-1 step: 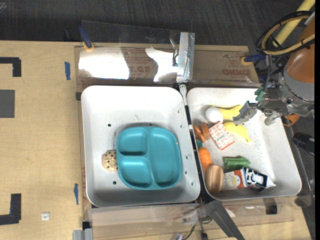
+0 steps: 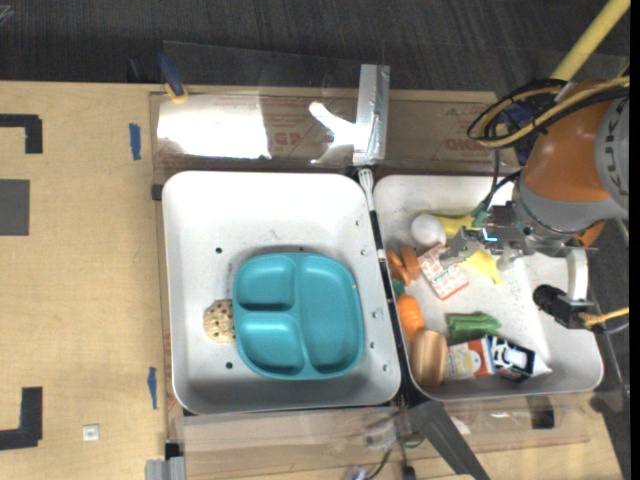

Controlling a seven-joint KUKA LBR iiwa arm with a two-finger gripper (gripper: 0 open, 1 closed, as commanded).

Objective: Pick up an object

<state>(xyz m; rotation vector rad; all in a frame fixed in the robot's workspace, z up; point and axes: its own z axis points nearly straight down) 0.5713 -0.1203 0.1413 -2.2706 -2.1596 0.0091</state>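
Objects crowd the right bin [image 2: 585,363]: a white egg-like ball [image 2: 427,229] near its top, a red-and-white packet [image 2: 446,275] just below it, something yellow [image 2: 478,251] beside that, two orange carrot-like pieces [image 2: 407,290] along the left wall, a green item [image 2: 472,324], a tan bread-like lump [image 2: 430,357] and a printed carton [image 2: 497,358] near the front edge. None is singled out by the task, so any of them would serve.

Over the upper part of this heap hangs the gripper [image 2: 478,244], close to the yellow thing and the packet; whether it touches either is unclear. Whether it is spread or closed cannot be told from this slant, and nothing can be made out in its grasp. The arm [image 2: 570,183] reaches in from the right above the bin.

Next door, the left bin [image 2: 200,208] holds a teal tray [image 2: 297,313] with a cookie [image 2: 219,320] just beside its left rim.

The step in hand looks like the approach or descent onto a target. The next move probably calls for settling squarely on one item, since the pieces lie so near each other that a neighbour could be nudged or caught instead.
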